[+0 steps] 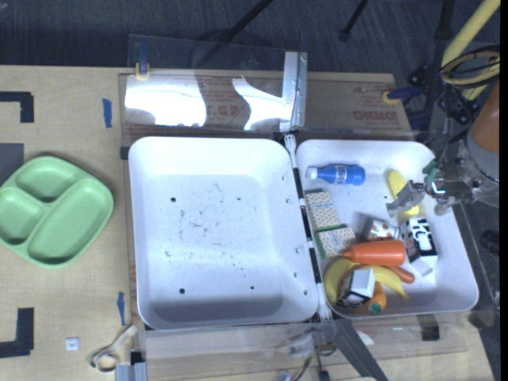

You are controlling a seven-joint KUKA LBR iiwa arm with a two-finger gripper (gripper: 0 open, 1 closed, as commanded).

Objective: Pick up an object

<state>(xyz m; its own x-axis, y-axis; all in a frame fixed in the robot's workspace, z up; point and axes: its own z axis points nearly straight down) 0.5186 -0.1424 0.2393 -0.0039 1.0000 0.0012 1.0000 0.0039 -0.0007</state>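
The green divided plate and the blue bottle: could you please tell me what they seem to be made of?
The green divided plate looks like moulded plastic, matte, with soft rounded compartment edges. The blue bottle seems to be glossy plastic with a white cap, though the view is too small to be sure.

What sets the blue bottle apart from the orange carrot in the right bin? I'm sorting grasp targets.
The blue bottle lies alone on bare floor near the back wall; the orange carrot rests on a heap, over the banana. The bottle looks shorter and white-capped; the carrot is longer and tapered. Both lie on their sides in the right bin.
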